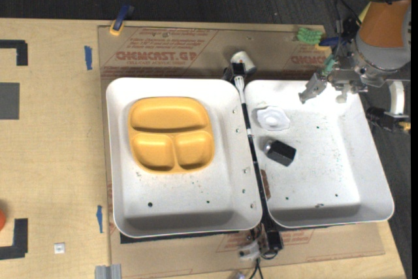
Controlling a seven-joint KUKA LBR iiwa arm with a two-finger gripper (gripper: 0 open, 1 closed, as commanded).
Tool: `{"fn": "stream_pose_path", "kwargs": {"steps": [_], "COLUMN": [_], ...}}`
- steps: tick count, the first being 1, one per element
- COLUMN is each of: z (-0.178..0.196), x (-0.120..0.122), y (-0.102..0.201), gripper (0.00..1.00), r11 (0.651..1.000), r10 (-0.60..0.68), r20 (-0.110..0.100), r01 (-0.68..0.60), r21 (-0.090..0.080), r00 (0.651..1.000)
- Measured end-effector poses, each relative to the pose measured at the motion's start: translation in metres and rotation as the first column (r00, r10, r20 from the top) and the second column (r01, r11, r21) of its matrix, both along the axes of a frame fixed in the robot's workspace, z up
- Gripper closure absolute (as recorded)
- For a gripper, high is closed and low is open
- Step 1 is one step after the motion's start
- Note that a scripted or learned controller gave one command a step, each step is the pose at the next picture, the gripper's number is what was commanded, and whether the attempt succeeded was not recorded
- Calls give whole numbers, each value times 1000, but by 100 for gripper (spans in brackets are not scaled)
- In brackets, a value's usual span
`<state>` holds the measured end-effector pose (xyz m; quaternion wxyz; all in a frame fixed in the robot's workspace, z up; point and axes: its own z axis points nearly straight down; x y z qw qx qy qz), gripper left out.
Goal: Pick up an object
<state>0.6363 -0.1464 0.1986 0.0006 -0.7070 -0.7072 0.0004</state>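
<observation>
Where clamps pin it, board [163,52] reads "CHEMCAST".

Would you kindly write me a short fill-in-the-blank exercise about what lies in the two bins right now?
1. The yellow divided tray lies in the ____ bin as the camera sees it.
2. The small black block lies in the same bin as the ____ white piece.
3. The yellow divided tray has ____ compartments.
4. The gripper hangs over the far edge of the ____ bin.

Missing words: left; clear; three; right
</observation>
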Motion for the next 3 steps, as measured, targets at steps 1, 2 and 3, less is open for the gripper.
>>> {"fn": "stream_pose_path", "kwargs": {"steps": [1,2,3], "z": [-113,-113,-103], "x": [-54,5,6], "y": [-9,51,50], "gripper": [0,0,100], "r11": [994,969,969], "r10": [109,248,248], "r20": [2,4,7], "r01": [-109,-248,-248], "r21": [-1,-1,-3], "r00": [994,969,969]}}
